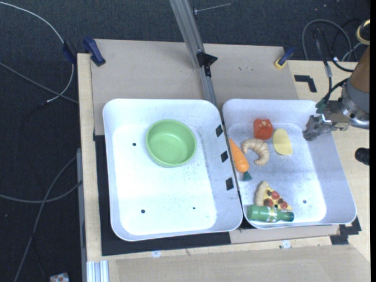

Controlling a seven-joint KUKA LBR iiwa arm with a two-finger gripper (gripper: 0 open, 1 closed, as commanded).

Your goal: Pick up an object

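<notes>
Camera view: both bins are seen from above at a slant, and the items are listed from left to right.
Left bin (pixel 126 216): a green bowl (pixel 171 142) is seen alone in its upper middle part. It is well apart from the gripper, and its round wall is judged hard to pinch with two fingers.
Right bin (pixel 329 175): all the small objects are gathered in its left and middle part.
Carrot (pixel 238 155): it is laid just beside the dividing wall. A grasp here could be blocked by that wall.
Croissant (pixel 257 150): it is touching or almost touching the carrot, so both could be pushed together.
Pizza slice (pixel 273 197): it lies flat, with a green bottle (pixel 269 214) right below it near the front rim. A flat thing is likely to be slid and not lifted.
Red block (pixel 262 128): it is placed in the upper part, just beside a yellow piece (pixel 282 141).
Yellow piece: it is the nearest candidate to the gripper. Being smooth and rounded, it could slip out when squeezed.
Gripper (pixel 312 128): it is seen at the right side of the right bin, above bare floor, with nothing between the fingers. Whether the fingers are wide or narrow cannot be told.
Main risk: if it is lowered where it stands, only empty floor would be closed on.
</notes>
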